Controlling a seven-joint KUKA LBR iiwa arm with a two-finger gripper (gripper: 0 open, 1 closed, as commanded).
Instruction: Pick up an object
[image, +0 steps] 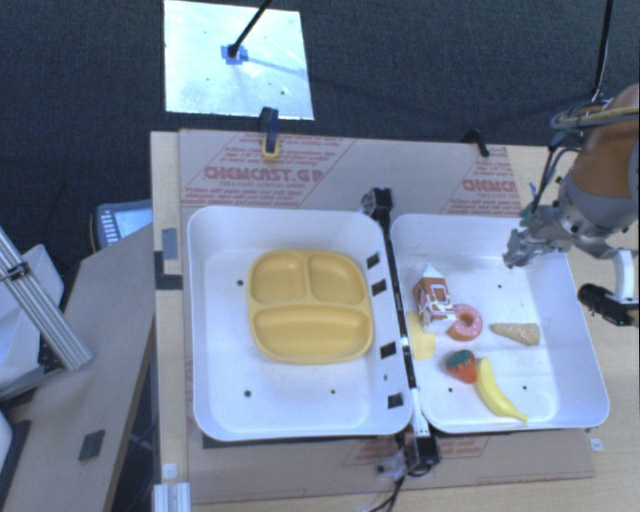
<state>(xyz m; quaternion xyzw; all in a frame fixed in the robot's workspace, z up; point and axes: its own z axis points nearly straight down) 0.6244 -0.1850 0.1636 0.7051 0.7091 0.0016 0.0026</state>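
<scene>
Yellow banana (497, 390) lay in the right bin (580, 400), touching the strawberry (461, 365), well below the gripper (522, 246), whose state I could not tell; a descent there risked nudging the neighbouring donut (466, 322) instead

One fixed camera looks down aslant on both bins (300, 225).

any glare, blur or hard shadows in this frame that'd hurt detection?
Camera view: even, soft light; the white bins are bright but keep their edges. Glare sits on the shiny sheet at the top. The yellow tray and banana are reasonably sharp with faint shadows. The gripper at the right is soft and low in contrast, its fingers hard to resolve.
</scene>
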